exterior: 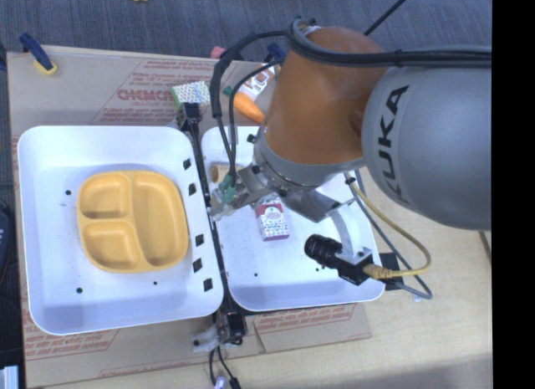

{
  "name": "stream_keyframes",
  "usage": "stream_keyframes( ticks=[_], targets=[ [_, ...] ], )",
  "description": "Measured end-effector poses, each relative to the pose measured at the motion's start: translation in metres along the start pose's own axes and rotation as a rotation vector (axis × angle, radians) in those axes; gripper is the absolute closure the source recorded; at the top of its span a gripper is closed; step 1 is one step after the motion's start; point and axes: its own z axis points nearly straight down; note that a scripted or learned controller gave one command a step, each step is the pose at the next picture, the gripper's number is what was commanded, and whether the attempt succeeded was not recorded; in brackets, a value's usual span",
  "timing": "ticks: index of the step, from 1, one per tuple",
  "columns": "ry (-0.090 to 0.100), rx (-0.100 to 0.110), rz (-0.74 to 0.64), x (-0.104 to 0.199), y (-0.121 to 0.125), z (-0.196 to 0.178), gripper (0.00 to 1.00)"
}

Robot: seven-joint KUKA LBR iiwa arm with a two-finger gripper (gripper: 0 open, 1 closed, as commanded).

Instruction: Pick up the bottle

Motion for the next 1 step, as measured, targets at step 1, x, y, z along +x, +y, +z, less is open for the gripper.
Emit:
stream_keyframes(
  ticks=[1],
  targets=[
    [0.001,0.003,0.004,0.0147,0.0045,0.087,1.0]
  ],
)
